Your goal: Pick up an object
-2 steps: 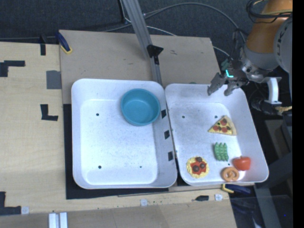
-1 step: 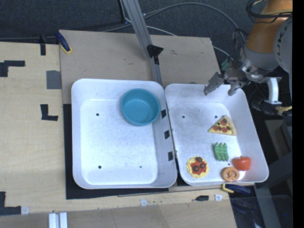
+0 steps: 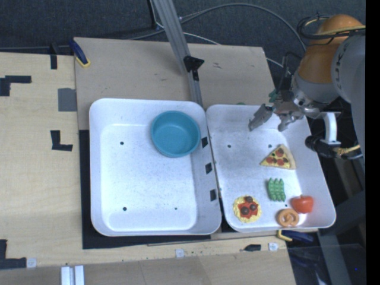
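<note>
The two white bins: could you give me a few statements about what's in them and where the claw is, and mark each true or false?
1. The blue bowl sits in the left bin. True.
2. The pizza slice lies in the left bin. False: it lies in the right bin.
3. The gripper has its fingers spread, with nothing between them. True.
4. The gripper is touching the green piece. False: it is above the far end of the right bin, apart from that piece.
5. The tomato is near the right bin's front right corner. True.
</note>
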You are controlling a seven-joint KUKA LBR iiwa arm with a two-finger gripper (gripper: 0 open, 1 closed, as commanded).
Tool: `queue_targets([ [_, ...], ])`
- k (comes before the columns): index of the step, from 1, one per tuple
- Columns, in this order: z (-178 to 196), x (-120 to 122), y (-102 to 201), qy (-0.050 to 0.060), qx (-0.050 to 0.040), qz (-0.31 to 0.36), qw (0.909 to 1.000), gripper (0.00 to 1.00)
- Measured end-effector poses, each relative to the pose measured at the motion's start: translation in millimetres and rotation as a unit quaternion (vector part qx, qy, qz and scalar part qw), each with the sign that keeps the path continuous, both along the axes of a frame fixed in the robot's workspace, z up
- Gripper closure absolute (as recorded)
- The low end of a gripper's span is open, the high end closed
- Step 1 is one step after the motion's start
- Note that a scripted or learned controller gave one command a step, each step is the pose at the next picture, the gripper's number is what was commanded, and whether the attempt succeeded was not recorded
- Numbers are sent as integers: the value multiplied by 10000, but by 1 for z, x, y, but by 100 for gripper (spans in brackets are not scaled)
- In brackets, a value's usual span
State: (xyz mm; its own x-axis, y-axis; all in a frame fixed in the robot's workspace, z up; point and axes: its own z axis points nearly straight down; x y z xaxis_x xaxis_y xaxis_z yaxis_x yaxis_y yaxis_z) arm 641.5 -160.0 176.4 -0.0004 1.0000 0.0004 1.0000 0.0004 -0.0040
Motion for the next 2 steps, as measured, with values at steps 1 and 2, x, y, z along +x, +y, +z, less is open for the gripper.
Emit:
queue_targets([
  [1,-56,4,-8,7,0,-1,10000,0],
  [2,-89,3,-7,-7,-3,3,10000,0],
])
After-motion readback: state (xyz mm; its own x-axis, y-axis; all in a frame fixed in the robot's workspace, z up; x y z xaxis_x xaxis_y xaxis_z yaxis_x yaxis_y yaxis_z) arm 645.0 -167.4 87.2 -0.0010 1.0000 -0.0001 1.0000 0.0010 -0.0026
